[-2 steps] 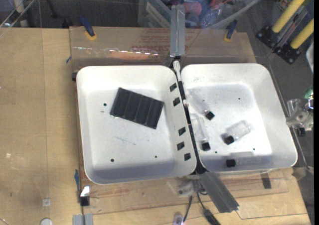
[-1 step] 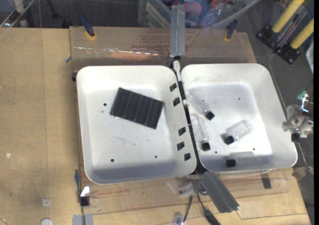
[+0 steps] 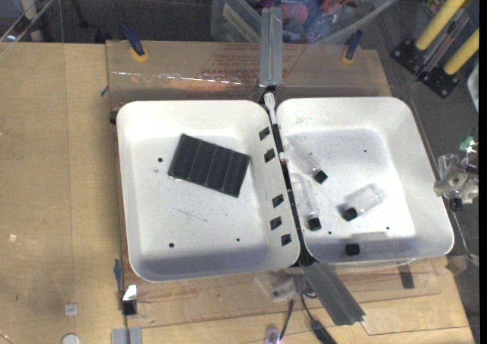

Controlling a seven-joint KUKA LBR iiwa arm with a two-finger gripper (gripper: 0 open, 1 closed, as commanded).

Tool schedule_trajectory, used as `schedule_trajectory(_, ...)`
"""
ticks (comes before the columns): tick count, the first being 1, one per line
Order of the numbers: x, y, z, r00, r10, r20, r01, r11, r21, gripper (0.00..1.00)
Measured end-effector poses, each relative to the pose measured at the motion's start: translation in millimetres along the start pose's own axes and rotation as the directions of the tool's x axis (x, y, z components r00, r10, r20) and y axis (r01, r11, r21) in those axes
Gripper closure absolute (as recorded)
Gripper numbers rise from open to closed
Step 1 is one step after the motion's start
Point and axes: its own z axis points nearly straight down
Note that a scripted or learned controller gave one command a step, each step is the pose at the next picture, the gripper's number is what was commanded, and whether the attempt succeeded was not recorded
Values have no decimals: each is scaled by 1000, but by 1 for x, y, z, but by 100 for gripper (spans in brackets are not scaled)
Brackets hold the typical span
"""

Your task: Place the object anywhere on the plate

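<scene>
Clear plastic is what you are dealing with: small see-through bottles with black caps lie in the right bin (image 3: pixel 396 118). One bottle (image 3: pixel 361 202) lies on its side near the middle of the bin floor, its cap (image 3: pixel 348 213) toward the lower left. A second bottle (image 3: pixel 306 164) lies nearer the divider, cap (image 3: pixel 319 176) pointing down and right, and a third piece (image 3: pixel 308 209) lies just below it along the divider; that one is too faint for me to make out clearly.

Across the divider, the plate (image 3: pixel 209 165) lies in the left bin (image 3: pixel 152 213): a dark, flat, ribbed rectangle, turned at a slant, with nothing on it.

At the right edge of the camera view you can see the gripper (image 3: pixel 456 179), outside the right bin's rim and well apart from the bottles. You cannot tell from here whether it is spread or closed, and nothing shows in it.

As a judgement: expect the bottles to be very light, stiff and slick, and likely to roll or squirt out of a pinch. Take the lone bottle across its body, close to the cap, with the grip crossing its long axis. It stands apart from the others, so it should be the easiest pick. Set it down low on the plate, since a round bottle may roll off a flat surface.
</scene>
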Motion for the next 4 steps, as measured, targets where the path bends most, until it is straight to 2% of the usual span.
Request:
schedule_trajectory(1, 3, -2, -7, 947, -321, -2, 321, 947, 1, 100)
schedule_trajectory(2, -4, 6, -20, 927, -374, 0, 374, 927, -2, 100)
schedule_trajectory(3, -3, 0, 53, 960, -281, -2, 281, 960, 3, 100)
schedule_trajectory(4, -5, 2, 25, 975, -222, 0, 222, 975, -1, 100)
